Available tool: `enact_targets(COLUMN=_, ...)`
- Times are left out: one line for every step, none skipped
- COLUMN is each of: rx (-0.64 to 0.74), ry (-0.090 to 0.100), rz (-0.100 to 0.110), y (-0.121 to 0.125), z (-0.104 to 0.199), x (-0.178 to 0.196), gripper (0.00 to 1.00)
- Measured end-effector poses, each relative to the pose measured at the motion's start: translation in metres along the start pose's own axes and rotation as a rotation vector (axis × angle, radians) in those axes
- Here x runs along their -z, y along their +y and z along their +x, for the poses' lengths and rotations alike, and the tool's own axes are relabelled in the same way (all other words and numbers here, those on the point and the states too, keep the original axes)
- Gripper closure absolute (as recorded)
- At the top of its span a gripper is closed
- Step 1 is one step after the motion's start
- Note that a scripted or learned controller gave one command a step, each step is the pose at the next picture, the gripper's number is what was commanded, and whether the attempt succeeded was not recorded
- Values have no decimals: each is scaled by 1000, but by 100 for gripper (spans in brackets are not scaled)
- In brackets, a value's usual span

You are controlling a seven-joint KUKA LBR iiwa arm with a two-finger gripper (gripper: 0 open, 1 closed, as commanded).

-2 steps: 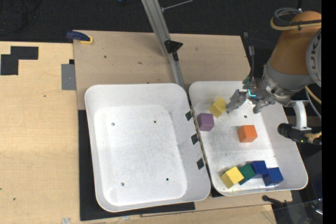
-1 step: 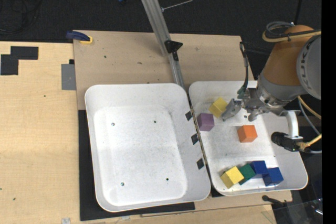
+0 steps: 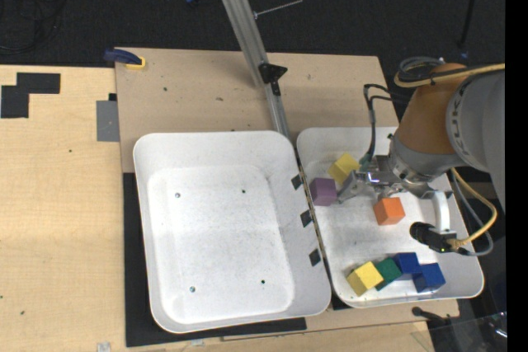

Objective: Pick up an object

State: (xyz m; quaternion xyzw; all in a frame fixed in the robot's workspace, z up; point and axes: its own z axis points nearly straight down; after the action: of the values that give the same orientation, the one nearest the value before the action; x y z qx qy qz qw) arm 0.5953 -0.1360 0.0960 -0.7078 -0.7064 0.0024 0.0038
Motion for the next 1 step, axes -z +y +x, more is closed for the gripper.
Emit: enact_targets(rx=-6, ry=-1, rz=-4, y=1, z=-2, x=13, gripper=100)
